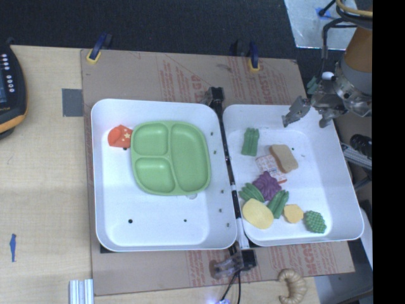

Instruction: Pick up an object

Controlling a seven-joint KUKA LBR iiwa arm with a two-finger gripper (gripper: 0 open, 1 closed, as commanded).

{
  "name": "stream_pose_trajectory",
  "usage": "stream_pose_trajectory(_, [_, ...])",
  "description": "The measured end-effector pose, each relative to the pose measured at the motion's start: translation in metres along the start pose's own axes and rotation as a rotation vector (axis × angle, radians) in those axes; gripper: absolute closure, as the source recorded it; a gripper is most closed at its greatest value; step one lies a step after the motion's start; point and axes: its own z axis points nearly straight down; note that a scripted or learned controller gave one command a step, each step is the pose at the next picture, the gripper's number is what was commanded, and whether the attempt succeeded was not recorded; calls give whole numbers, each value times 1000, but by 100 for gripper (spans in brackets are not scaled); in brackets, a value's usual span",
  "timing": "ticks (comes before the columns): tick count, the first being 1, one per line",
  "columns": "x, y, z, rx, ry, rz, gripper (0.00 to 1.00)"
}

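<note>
My gripper (310,117) hangs over the far right corner of the right bin (335,170), open, with nothing between its fingers. Below and left of it in that bin lie a green ridged piece (250,141), a brown bread slice (284,158), a pink and white wrapper (268,164), a purple grape bunch (266,185), green pods (277,202), a yellow lemon-like piece (257,213), a small orange-yellow piece (293,214) and a green broccoli (314,221). The bread is the nearest to the fingers, still well apart.
The left bin (114,220) holds a green divided plate (171,157) and a red tomato-like toy (119,136) at its far left. A tan curled object (292,285) lies on the cardboard in front of the bins. A black and orange controller (9,87) rests at the bench's left edge.
</note>
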Motion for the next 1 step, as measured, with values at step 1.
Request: stream_pose_trajectory(1, [-1,-43,161,2,-4,1,0])
